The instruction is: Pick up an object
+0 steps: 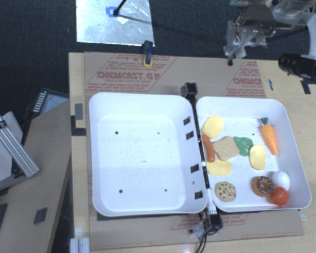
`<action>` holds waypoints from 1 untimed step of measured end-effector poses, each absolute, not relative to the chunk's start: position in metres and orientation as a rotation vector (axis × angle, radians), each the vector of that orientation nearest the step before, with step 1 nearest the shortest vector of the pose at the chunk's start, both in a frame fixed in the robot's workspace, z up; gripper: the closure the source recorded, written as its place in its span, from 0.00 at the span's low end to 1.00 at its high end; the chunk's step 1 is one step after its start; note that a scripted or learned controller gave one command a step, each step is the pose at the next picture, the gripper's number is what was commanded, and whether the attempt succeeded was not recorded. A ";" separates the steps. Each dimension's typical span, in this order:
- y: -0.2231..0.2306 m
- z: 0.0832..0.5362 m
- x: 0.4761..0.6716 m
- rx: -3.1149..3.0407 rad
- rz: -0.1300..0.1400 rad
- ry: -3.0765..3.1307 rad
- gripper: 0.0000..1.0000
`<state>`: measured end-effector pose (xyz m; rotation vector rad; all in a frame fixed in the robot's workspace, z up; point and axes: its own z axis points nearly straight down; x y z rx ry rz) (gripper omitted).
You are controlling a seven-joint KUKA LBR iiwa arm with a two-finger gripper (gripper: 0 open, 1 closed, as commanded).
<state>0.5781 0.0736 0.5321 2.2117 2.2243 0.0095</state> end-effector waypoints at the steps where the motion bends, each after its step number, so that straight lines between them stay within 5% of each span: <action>1: 0.124 0.472 0.541 2.215 -0.004 2.235 1.00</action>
